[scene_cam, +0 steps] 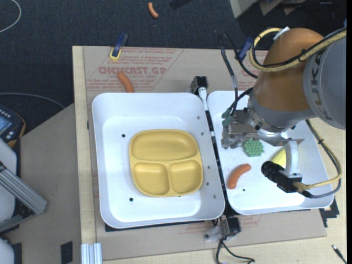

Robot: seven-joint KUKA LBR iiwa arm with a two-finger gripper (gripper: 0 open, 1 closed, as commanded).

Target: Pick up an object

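Note:
My gripper (231,136) hangs low over the left part of the right bin (258,199), under the arm's orange band and grey wrist. A green bumpy object (253,147) lies just to its right, close against the gripper body. An orange sausage (238,175) rests on the bin floor a little below the gripper, apart from it. Part of a yellow object (282,157) peeks out from behind the arm further right.
The left bin (110,147) holds a yellow three-compartment plate (165,163). Another orange sausage (125,82) lies on the cardboard behind the left bin, near a blue and yellow clamp (117,47). A black cable plug (280,177) juts over the right bin.

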